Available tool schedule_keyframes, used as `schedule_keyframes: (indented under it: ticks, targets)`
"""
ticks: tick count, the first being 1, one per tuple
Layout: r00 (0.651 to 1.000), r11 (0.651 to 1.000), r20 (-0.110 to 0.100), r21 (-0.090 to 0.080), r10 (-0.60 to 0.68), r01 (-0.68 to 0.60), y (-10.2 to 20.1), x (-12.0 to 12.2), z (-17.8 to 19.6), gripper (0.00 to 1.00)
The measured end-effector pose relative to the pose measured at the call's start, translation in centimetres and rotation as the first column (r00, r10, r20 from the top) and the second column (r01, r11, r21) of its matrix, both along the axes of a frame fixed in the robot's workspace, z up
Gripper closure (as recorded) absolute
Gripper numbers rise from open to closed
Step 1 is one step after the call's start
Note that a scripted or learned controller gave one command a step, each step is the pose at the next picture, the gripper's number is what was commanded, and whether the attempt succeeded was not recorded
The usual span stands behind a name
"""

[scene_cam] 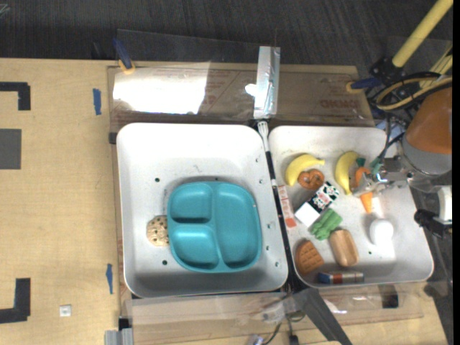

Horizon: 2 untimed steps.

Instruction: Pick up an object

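My gripper (374, 174) reaches in from the right and sits low over the right bin (410, 268), just right of a yellow banana (346, 171). An orange carrot-like piece (368, 202) lies right below it, and a white egg (381, 230) lies further toward the front. A second banana (302, 165), a brown round piece (312, 180), a black-and-white toy (328, 192), a white block (307, 213), a green piece (327, 225), a tan bread roll (343, 247), a brown waffle-like piece (309, 258) and a marker (341, 277) also lie in this bin.
The left bin (144, 157) holds a teal divided plate (214, 225) with a cookie (157, 230) at its left edge. A ridge (277, 207) separates the bins. Cables and a yellow pole (424, 24) are at the back right.
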<state>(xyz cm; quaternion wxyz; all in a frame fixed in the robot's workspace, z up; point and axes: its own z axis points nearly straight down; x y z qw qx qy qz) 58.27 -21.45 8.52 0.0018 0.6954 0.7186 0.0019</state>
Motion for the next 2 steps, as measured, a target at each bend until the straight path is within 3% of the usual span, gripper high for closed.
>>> schedule_keyframes:
  ticks: [1, 2]
  targets:
    - [0.998, 0.998, -0.006, 0.000, -0.069, 0.069, -0.8, 0.3, 0.9, 1.00]
    - [0.995, 0.995, 0.006, 0.001, -0.104, 0.104, 4.6, 2.8, 10.0, 1.00]
